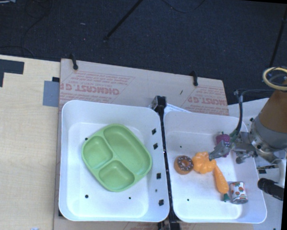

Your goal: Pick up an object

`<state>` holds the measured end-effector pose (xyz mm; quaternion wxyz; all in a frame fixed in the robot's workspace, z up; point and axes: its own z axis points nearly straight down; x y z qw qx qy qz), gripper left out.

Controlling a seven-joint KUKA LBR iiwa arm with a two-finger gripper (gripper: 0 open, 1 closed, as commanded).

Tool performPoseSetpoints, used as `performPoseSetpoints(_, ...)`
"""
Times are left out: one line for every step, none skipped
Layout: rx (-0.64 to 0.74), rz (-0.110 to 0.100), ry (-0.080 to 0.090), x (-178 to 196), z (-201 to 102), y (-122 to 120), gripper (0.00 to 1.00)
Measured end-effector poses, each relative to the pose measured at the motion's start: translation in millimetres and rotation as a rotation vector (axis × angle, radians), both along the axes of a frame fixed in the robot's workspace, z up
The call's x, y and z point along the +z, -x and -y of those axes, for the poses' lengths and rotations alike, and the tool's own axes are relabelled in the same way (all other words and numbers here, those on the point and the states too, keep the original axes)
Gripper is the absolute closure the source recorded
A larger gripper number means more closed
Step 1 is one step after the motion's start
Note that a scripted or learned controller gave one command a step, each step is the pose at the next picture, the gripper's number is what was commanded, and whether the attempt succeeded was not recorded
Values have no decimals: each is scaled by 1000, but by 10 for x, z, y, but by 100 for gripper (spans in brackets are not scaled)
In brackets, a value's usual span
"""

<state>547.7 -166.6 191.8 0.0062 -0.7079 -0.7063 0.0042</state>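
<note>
**Gripper down by the orange toy in the right bin**

The arm (pixel 274 117) leans in over the right bin (pixel 190 210). Its gripper (pixel 220 151) sits low inside this bin, right at the top edge of a lumpy orange toy (pixel 203 162). I cannot tell how far apart its fingers are, or whether they have hold of anything.

A small chocolate donut (pixel 183 164) lies just left of the orange toy, almost touching it. A toy carrot (pixel 221 180) lies just right of the orange toy, pointing down and away. A little can with red spots (pixel 237 192) lies past the carrot's far end. A small purple thing (pixel 223 139) sits just above the gripper.

The left bin (pixel 70 196) holds a green plate with three sections (pixel 116 157).

Brown cardboard (pixel 136 88) lies under both bins. It has red printing on it, upside down and too blurry for me to read.
</note>
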Motion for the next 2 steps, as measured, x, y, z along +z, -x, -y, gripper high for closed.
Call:
performPoseSetpoints(2,13,3,68,2,-31,0)
performPoseSetpoints(1,7,1,-444,94,3,0)
